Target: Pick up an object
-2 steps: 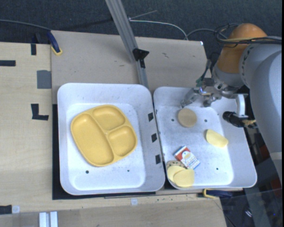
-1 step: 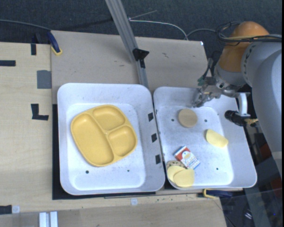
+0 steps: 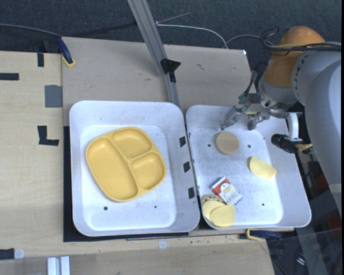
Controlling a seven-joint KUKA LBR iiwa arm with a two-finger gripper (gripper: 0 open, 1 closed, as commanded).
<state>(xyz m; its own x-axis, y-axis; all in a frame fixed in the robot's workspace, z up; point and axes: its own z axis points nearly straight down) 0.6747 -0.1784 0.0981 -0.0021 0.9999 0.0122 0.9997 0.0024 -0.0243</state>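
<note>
My gripper (image 3: 241, 121) hangs over the far edge of the right bin (image 3: 286, 211), its two fingers spread apart with nothing between them. Just below the fingertips a tan round disc (image 3: 227, 142) lies on the bin floor. A yellow lemon-like piece (image 3: 262, 168) rests to the right of the disc. Nearer the front a small red and white packet (image 3: 226, 191) lies beside a few yellow and tan round pieces (image 3: 218, 212) at the bin's front left corner.
The left bin (image 3: 92, 211) holds a yellow divided plate (image 3: 125, 162). A grey metal pole (image 3: 152, 39) slants in from the top and ends at the gap between the bins. The arm's grey body (image 3: 324, 96) stands over the right bin's right side.
</note>
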